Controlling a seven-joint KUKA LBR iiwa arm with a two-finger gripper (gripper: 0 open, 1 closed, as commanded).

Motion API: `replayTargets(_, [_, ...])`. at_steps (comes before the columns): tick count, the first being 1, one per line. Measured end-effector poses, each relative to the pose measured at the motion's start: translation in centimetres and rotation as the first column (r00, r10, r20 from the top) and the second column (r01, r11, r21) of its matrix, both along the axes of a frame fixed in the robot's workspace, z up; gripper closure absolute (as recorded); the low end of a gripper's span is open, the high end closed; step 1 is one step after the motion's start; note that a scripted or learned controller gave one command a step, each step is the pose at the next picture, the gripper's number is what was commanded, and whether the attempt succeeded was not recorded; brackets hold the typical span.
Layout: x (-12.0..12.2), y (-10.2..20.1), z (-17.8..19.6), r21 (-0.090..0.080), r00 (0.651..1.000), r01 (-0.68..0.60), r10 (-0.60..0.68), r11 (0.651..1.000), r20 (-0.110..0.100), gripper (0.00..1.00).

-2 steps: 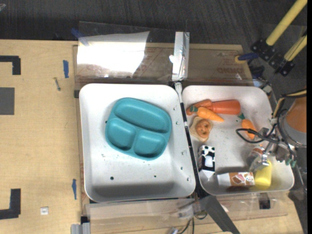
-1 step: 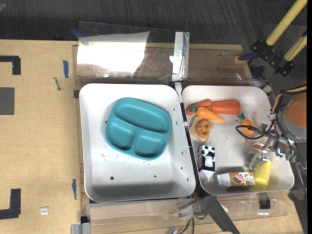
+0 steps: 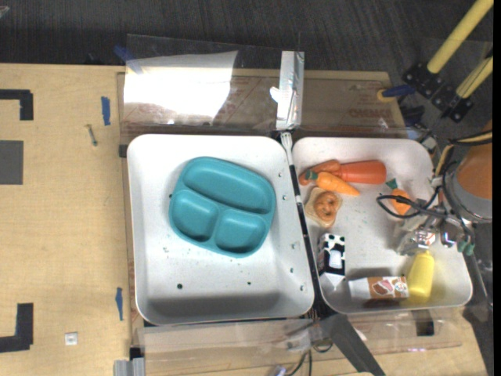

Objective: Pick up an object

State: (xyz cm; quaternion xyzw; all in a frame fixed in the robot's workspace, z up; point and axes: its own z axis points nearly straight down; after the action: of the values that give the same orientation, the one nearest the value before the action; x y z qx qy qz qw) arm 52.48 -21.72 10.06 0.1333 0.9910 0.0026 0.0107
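Where the arm [image 3: 476, 180] reaches in from the right edge, its gripper [image 3: 427, 233] hangs low over the right side of the right bin [image 3: 368, 149], amid dark cables, and whether its fingers are spread or closed cannot be told from this angle. Directly below the gripper, touching or nearly touching it, a yellow bottle [image 3: 421, 276] lies in the bin's lower right corner with its long axis running from the top of the view to the bottom, its narrower end pointing up toward the gripper. Just beside it on the left, a small white and brown tube [image 3: 379, 288] lies crosswise along the bin's lower wall, its long axis running left to right. Near the bin's upper wall an orange carrot [image 3: 356, 171] lies left to right, with a second smaller carrot piece [image 3: 337, 184] slanting beneath it. A round tan face-like toy [image 3: 324, 204] sits just below these, and a black and white item [image 3: 334, 254] lies near the divider. The left bin [image 3: 149, 272] holds a teal divided plate [image 3: 222, 205], tilted slightly, with three compartments.
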Motion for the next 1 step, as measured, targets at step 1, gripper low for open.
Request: replayTargets(1, [2.16,4.69,11.49,-0.003,0.996,0.089,-0.089,0.996,-0.008,1.00])
